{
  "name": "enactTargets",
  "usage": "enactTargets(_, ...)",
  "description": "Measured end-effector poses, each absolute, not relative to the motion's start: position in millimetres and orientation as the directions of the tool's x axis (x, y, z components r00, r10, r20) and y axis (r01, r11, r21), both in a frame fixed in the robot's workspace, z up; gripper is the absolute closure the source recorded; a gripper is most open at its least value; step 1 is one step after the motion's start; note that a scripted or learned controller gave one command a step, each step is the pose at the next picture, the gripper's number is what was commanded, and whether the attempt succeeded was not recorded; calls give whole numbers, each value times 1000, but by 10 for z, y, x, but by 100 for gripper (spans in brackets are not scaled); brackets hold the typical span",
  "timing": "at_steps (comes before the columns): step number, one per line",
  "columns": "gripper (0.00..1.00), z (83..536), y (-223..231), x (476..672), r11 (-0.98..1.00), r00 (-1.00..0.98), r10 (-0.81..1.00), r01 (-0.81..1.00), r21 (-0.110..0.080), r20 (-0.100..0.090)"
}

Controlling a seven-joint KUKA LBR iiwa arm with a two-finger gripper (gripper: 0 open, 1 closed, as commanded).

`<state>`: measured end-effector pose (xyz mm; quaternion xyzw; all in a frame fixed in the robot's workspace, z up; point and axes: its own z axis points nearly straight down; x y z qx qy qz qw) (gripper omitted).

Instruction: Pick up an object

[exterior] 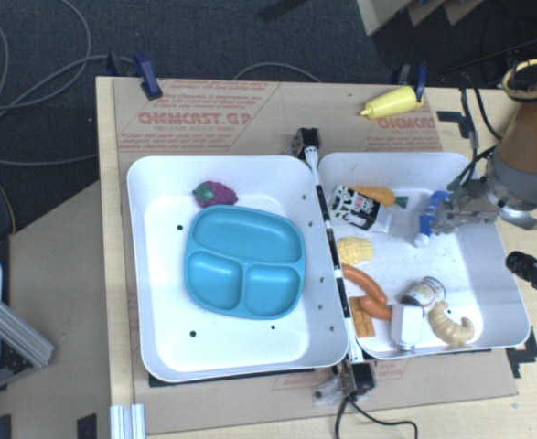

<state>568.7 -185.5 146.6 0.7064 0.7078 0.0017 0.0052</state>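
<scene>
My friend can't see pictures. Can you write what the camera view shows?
A robot arm's pincer reaches into the right white bin of toy food, near a blue item. The left white bin holds a blue divided plate and a purple toy.

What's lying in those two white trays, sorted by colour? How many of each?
Blue: 2, divided plate and small bottle
Purple: 1, grape bunch
Orange: 2, carrot and sausage
Yellow: 1, corn
Black-and-white: 1, cow-print toy
Cream: 1, croissant shape
Total: 8
</scene>
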Motion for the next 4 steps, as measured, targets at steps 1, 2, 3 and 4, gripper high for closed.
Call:
enactTargets(1, 100, 1389, -1803, 6255, 4, -4, 1000, 1000, 7, -3)
enactTargets(2, 0, 1391, -1809, 6228, 1, -1, 1000, 1000, 2, -2)
enactTargets(3, 0, 815, -1889, 5997, -1, 1, 1000, 1000, -6, 2)
enactTargets(4, 0, 846, -1422, 6473, 8, -8, 1000, 1000, -6, -6)
